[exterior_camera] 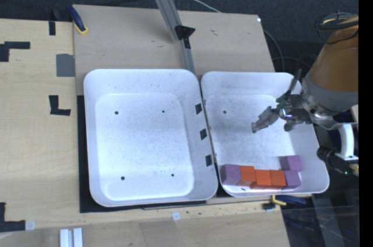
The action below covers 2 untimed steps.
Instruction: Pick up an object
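Pale wooden bench carried two shallow white plastic bins; my pincer hung over the right bin, its state beyond telling. Below it, against the near wall, lay a row of purple and orange blocks.

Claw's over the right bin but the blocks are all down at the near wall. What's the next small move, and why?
Probably shift the claw toward the near wall of the right bin, over the row of purple and orange blocks. It now sits above bare bin floor, well short of them, with nothing between its fingers. The blocks lie packed against the wall, so the top purple block looks easiest to reach.
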{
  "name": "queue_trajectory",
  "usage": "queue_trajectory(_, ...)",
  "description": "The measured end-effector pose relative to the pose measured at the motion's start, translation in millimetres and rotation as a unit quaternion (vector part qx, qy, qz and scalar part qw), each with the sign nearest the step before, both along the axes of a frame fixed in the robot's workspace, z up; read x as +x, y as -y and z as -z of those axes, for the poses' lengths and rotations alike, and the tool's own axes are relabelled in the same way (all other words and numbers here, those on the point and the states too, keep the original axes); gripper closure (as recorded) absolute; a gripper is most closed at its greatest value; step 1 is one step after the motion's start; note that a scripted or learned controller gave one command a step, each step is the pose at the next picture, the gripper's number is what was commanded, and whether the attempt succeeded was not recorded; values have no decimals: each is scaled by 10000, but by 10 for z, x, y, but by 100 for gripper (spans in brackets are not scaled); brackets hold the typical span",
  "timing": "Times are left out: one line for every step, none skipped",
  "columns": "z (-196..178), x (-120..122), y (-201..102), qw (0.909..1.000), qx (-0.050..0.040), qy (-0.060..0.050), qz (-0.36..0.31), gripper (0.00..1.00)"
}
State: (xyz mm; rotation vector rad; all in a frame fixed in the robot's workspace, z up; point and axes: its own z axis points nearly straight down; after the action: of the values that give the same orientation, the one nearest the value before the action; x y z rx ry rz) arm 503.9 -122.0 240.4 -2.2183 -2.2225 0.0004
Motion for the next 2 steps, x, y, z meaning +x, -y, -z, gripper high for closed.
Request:
queue_trajectory(66,301,-939,10000,11,0,-43,0)
queue_trajectory(-35,638,-1504,10000,6,9,-32,0)
